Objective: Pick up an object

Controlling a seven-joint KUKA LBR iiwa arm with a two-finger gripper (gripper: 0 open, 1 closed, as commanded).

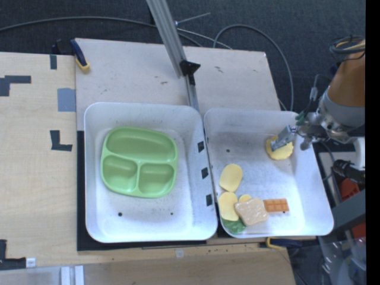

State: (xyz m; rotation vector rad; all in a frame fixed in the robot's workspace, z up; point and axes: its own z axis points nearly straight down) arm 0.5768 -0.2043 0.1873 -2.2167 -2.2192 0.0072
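You'll find the yellow piece (pixel 280 150) near the right bin's (pixel 309 209) far right wall, directly under the gripper (pixel 287 136), which touches its top. You cannot tell from this view how the gripper is set. Other food pieces lie well apart, toward the near edge.

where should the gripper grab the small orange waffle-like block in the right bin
Grip the small orange waffle-like block across its short sides, coming straight down from above. It lies flat on the right white bin floor with its long axis running left to right. Its left end touches the tan toast-shaped piece, so close over the freer right half.
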